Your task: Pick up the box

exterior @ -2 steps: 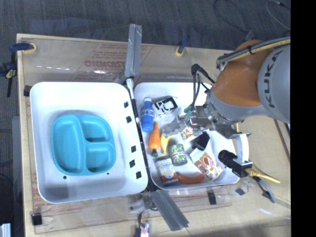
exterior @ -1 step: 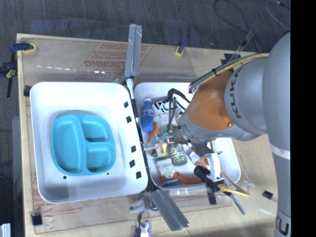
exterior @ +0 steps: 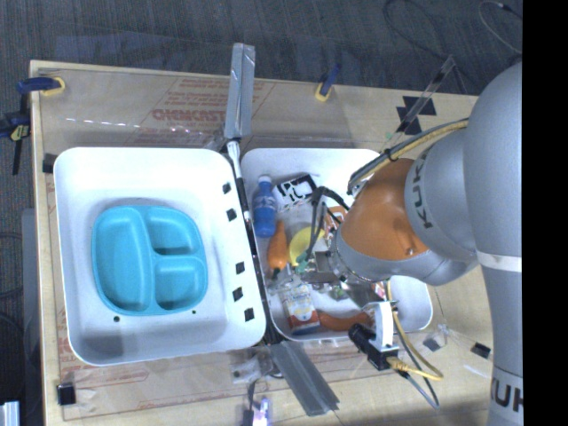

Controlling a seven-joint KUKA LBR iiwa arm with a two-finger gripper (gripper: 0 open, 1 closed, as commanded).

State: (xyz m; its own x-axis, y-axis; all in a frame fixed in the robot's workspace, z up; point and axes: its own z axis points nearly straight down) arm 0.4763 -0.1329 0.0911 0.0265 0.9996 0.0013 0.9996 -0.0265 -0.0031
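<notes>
A small white box with black print lies at the far end of the right bin. The gripper hangs low over the middle of that bin, under the orange wrist band, nearer the front than the box. It sits above a clutter of items: a yellow object, an orange carrot-shaped piece and a small pale packet with a red base. The arm's bulk hides the right half of the bin.
A blue bottle lies along the right bin's left wall. An orange-red item rests at that bin's front. The left bin holds a light blue divided tray. A grey bar runs back from between the bins.
</notes>
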